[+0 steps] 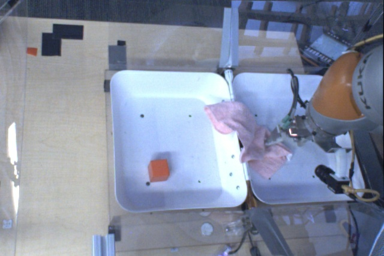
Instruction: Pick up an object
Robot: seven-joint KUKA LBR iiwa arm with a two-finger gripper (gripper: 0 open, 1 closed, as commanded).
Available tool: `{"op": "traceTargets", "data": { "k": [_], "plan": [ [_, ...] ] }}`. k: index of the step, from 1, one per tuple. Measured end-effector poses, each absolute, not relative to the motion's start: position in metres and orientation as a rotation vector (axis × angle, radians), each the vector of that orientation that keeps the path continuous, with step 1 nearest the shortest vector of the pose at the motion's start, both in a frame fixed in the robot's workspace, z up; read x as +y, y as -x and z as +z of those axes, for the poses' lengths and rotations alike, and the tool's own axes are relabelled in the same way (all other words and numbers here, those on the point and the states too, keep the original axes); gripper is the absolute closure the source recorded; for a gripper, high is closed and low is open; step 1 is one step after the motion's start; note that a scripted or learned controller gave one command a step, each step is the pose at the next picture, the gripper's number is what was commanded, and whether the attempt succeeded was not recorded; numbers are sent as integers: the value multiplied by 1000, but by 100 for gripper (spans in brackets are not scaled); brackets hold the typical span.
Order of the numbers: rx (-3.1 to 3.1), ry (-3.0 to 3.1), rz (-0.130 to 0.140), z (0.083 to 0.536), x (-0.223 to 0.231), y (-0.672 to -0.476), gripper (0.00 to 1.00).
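a pink cloth (247, 132) drapes over the wall between both bins; at its four o'clock end the gripper (282, 136) touches it, grip unclear.

One fixed camera above the bench (60, 147) looks down aslant — both bins (174, 84) (side by side) in frame.

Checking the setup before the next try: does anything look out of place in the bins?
Yes. The pink cloth is draped over the divider between the two bins, lying partly in the left bin and partly in the right bin, instead of within one.
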State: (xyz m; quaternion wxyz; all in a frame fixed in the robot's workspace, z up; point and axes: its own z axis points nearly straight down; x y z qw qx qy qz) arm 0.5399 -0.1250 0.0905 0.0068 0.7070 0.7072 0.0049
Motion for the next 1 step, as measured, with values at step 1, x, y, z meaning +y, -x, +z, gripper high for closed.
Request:
{"op": "traceTargets", "data": {
  "k": [1],
  "plan": [
    [2394,-2003,18,91,-106,-514,0]
  ]
}}
